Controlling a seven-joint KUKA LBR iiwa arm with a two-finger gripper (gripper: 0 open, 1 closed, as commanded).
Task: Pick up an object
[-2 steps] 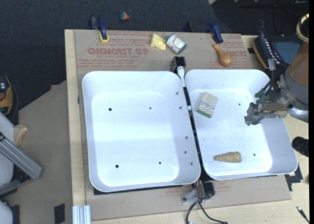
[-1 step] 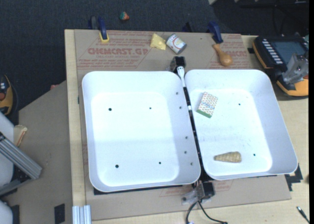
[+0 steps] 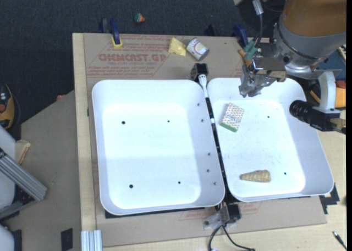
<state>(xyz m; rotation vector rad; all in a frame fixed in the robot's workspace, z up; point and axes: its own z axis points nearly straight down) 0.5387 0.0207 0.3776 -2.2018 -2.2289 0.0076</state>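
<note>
Camera view from above shows us 2 shallow white bins side by side on a cardboard-topped bench [image 3: 137,57]. In the right bin [image 3: 308,181] we see 2 things. 1 is a small box [image 3: 232,117], pale with a speckled blue-green pattern and a green side, lying tilted near the bin's 10 o'clock area, close to the divide between the bins. The other is a tan, cone-shaped object [image 3: 256,176], ridged, lying flat toward 6 o'clock with its tip pointing to 3 o'clock. The 2 lie well apart, with bare white floor around each.

We see the gripper [image 3: 251,89] at the right bin's 12 o'clock rim, hanging from the grey and orange arm [image 3: 313,14]. It sits just beyond the box toward 1 o'clock and holds nothing; we cannot tell how wide its fingers stand.

The left bin [image 3: 110,134] shows bare floor. Beyond the bins at 12 o'clock, a yellow scrap [image 3: 177,47] and a small white carton [image 3: 197,49] rest on the bench.
</note>
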